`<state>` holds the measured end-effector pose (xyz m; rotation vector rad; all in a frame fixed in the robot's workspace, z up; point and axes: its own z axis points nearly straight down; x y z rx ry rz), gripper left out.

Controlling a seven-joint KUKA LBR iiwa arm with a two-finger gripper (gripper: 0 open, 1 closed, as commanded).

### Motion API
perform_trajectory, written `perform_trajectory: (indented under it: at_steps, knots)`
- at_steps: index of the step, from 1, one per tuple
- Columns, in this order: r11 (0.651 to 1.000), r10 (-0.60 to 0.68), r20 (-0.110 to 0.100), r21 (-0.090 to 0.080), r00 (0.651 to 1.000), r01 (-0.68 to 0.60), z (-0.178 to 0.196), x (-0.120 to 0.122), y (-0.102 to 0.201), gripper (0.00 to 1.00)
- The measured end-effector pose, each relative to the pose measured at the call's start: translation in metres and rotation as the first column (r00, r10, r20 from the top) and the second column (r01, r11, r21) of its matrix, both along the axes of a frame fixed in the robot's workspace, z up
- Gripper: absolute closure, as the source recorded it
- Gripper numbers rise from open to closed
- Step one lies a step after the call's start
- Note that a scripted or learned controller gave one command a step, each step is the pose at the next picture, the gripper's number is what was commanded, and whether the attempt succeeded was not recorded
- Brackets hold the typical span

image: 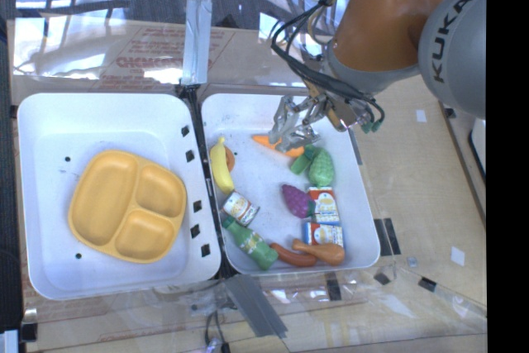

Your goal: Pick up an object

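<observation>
One banana [221, 165], one yellow tray [126, 205], two bins [50, 116].

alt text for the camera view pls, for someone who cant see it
A grey and orange robot arm reaches in from the right, its gripper low over an orange carrot at the back of the right bin, which also holds a banana and other toy food. The left bin holds a yellow divided tray.

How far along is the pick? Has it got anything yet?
Done: the gripper is down in the right bin, at its far end over the orange carrot. In hand: nothing I can confirm between the fingers. Left: grasping and lifting; the banana, the green bottle and the other items lie in the bin.
</observation>
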<state>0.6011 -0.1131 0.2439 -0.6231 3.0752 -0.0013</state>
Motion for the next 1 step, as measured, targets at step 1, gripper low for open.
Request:
perform_trajectory:
  at_steps: [1]
  knots:
    - [0.985, 0.170, -0.004, -0.001, 0.985, -0.170, 0.0017, -0.0472, -0.0784, 1.00]
